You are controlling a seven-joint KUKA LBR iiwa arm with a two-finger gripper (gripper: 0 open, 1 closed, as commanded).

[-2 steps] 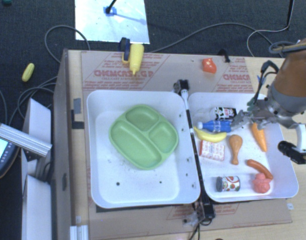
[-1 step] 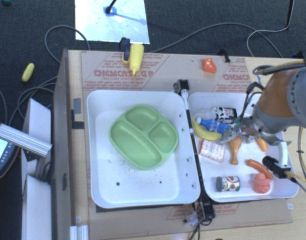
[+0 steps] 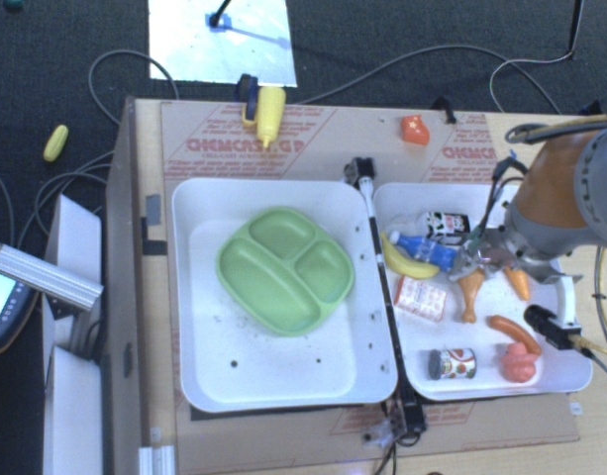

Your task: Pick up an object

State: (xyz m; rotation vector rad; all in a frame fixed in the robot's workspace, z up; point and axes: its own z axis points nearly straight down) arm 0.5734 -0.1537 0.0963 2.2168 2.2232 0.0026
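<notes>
1. Reaching in from the right, the grey arm is covering the right bin's far corner and cutting off the view there.
2. The pincer is sitting low among the toys, just above the drumstick; whether it is released or clenched I cannot tell.
3. Beside it are lying a blue tube, a banana, an orange carrot, a small box, a can and a pink toy.
4. A smooth green divided plate is resting in the left bin.

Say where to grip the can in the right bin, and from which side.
Grip the can across its round middle, coming from above. It lies on its side near the bin's front wall, apart from the sausage and box, leaving room for the fingers.
</notes>
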